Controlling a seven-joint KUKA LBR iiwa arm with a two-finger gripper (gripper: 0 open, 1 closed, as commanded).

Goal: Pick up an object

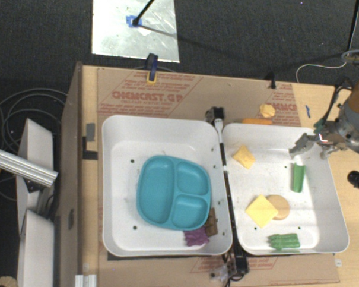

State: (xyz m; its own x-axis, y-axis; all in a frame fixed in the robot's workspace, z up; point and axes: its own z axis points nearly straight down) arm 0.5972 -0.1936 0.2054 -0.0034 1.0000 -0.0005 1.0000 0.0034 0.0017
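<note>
My gripper (pixel 313 148) hangs over the far right edge of the right bin (pixel 336 224), open, with nothing between its fingers. Just below it, a green cylinder (pixel 297 177) lies on the bin floor, apart from the fingers. The same bin holds a yellow wedge (pixel 244 156), a yellow square block (pixel 261 211) touching a tan round piece (pixel 279 205), and a green ridged piece (pixel 284 240) near the front wall.
The left bin (pixel 116 167) holds a teal divided plate (pixel 173 192), with a purple piece (pixel 194 236) and a brown piece (pixel 211 225) at its front right. An orange item (pixel 256 121) and a yellow item (pixel 267 110) lie behind the right bin.
</note>
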